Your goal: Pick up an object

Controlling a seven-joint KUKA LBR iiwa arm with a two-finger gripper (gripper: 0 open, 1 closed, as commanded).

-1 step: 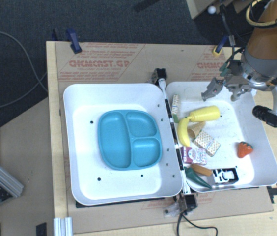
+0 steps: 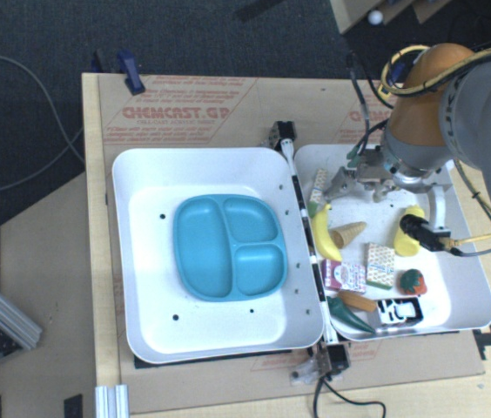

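Note:
The right bin [image 2: 467,290] holds several small items: a banana [image 2: 324,233] along its left wall, a tan cone [image 2: 347,232], a yellow piece [image 2: 406,242], a patterned square packet [image 2: 380,264], a red and green fruit [image 2: 412,280], a pink carton [image 2: 347,276], an orange carrot [image 2: 359,301] and a black-and-white item [image 2: 400,310]. My gripper [image 2: 363,184] hangs low over the bin's far part, just above the cone and beyond the banana. Nothing is visibly held in it.
The left bin [image 2: 141,259] carries a blue divided plate [image 2: 228,246]. A green piece [image 2: 350,318] lies at the right bin's near left corner, and a pale packet [image 2: 319,184] sits by its far left wall. The arm's orange band [image 2: 428,85] looms over the bin's far right.

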